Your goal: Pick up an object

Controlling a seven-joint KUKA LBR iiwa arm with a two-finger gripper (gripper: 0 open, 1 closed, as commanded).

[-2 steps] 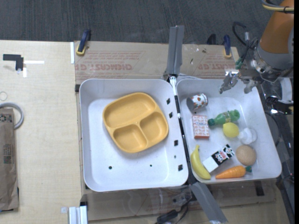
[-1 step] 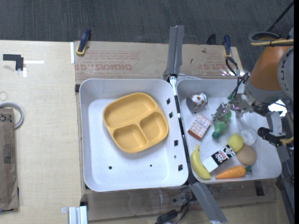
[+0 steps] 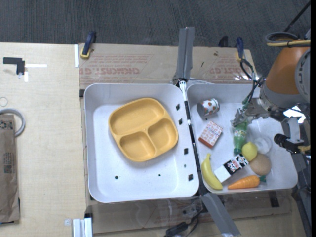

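The right bin [image 3: 276, 95] holds several objects: a small round white toy [image 3: 210, 107], a red-and-white box [image 3: 211, 134], a green bottle [image 3: 239, 137], a lemon [image 3: 249, 151], a brown potato-like item [image 3: 261, 165], a black-and-white carton [image 3: 232, 165], a banana [image 3: 210, 175] and a carrot [image 3: 243, 182]. My gripper [image 3: 242, 115] hangs low in this bin, right at the top of the green bottle. The arm's grey body and orange band [image 3: 285, 70] rise to the upper right. Nothing is visibly lifted.
The left bin [image 3: 98, 147] carries a yellow divided plate [image 3: 143, 129]. A grey divider bar [image 3: 184, 53] runs between the bins at the back. Cardboard [image 3: 128, 63] lies behind them, and a brown paper bag [image 3: 9, 162] rests at the far left.
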